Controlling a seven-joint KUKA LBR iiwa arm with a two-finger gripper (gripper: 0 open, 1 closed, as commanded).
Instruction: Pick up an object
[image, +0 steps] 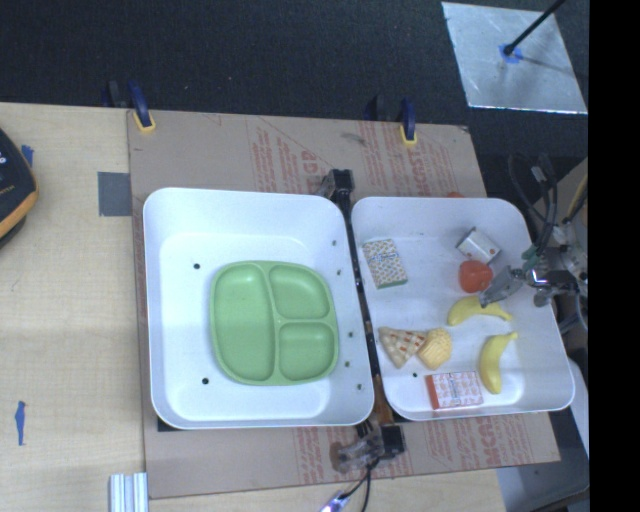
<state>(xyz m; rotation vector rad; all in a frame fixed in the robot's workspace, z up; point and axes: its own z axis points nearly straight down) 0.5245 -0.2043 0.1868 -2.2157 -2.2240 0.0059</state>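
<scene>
The right bin (548, 345) holds several small items. A red tomato (475, 275) lies beside a small grey-white block (478, 244). Below them are two yellow bananas, one (478, 311) near the tomato and one (495, 362) closer to the front. A pizza slice (401, 345) and a yellow lump (435, 348) lie near the bin's left wall. A patterned packet (384, 262) and a red-and-white box (455, 389) are there too. My gripper (502, 288) reaches in from the right edge, low over the bin, just right of the tomato and above the upper banana.
The left bin (170, 300) carries a green divided plate (273, 322). Both bins rest on brown cardboard (250, 150) clamped to the bench. A black and orange device (12, 190) sits at the far left edge. Cables hang by the right bin's outer side.
</scene>
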